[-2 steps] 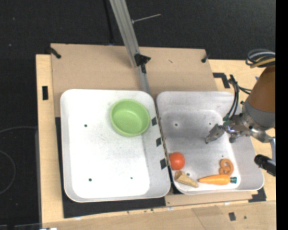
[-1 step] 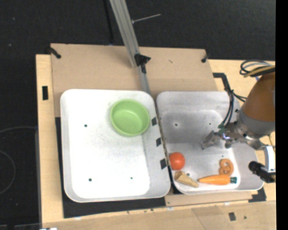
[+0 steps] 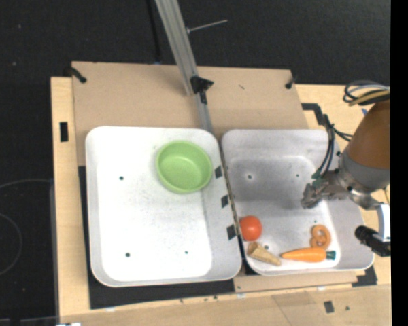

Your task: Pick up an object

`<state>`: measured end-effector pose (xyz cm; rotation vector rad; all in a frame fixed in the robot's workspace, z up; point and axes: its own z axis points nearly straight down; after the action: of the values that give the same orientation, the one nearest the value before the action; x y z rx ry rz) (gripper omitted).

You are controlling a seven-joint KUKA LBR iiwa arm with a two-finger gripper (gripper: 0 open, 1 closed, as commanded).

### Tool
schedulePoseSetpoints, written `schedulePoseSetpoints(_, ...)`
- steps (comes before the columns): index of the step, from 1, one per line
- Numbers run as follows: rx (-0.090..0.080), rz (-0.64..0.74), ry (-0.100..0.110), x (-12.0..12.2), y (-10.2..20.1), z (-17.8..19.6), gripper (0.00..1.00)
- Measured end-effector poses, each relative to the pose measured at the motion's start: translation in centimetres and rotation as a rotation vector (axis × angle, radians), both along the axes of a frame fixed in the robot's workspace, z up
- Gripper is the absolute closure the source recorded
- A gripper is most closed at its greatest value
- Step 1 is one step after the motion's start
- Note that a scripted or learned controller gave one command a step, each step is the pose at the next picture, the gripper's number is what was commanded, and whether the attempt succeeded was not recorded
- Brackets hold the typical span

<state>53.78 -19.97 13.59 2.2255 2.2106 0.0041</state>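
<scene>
Currently gripper (image 3: 313, 197) hovered over right bin (image 3: 272, 155); jaw state unclear. Pretzel (image 3: 319, 236), carrot (image 3: 304, 255) sat at its 6 o'clock.

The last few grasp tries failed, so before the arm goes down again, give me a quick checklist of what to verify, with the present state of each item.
1. Targets present in the right bin: ok. A tomato, a carrot, a pretzel and a tan wedge lie along its near edge.
2. Gripper over that bin: ok, above its right middle.
3. Gripper lined up over an item: not ok; the pretzel lies nearer the camera than the gripper.
4. Gripper free of any load: cannot tell.
5. Items spaced for a clean grasp: not ok for the carrot, which lies close to the wedge and the pretzel; ok for the tomato.
6. Green bowl out of the way: ok, in the left bin.
</scene>
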Motion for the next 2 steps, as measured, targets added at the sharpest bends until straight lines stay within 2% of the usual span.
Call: schedulePoseSetpoints(2, -0.001, 0.01, 0.002, -0.2, 0.3, 8.4, 1.0)
